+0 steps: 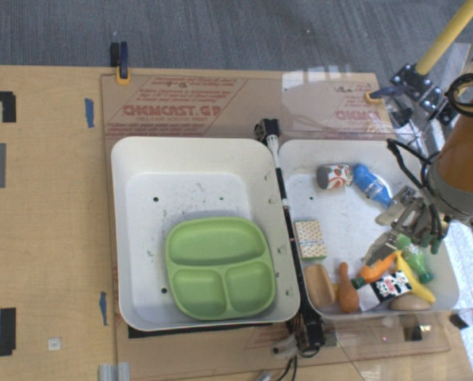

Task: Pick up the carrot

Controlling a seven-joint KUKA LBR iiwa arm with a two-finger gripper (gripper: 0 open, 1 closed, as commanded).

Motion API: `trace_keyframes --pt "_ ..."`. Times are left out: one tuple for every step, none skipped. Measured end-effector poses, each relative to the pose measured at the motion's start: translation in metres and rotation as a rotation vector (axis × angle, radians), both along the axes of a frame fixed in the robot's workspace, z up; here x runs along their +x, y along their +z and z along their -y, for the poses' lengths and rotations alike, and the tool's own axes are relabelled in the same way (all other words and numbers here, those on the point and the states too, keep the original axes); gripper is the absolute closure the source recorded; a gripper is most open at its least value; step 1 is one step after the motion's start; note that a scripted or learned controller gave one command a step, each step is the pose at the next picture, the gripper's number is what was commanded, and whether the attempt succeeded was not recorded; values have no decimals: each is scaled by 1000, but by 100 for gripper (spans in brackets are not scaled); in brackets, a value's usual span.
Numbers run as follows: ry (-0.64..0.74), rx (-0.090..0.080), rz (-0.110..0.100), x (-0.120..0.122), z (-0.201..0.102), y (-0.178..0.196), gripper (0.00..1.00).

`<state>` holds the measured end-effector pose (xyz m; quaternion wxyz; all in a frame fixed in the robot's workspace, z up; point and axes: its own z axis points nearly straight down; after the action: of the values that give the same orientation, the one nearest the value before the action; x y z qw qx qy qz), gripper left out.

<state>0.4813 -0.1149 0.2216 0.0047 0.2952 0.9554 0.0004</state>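
Right bin [344, 205]: gripper [397, 248] over carrot [376, 271] (touching).

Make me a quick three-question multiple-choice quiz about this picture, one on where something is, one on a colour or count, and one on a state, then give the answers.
1. Where is the green divided plate?
A. in the left bin
B. in the right bin
C. on the cardboard outside the bins

2. What colour is the bottle near the right bin's far side?
A. red
B. blue
C. black

3. Where is the hand relative to the carrot?
A. far away over the left bin
B. just above it, in the right bin
C. outside both bins

Answers: 1 A, the plate lies on the left bin floor. 2 B, its body is plainly blue. 3 B, the hand hangs right over the carrot among the toys in the right bin.
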Motion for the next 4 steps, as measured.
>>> trace_keyframes --pt "-216 1 0 0 6 -126 0" --pt "-219 1 9 2 5 -115 100" --pt "-398 5 2 36 -28 7 100" --pt "-399 3 -5 34 -27 4 0"
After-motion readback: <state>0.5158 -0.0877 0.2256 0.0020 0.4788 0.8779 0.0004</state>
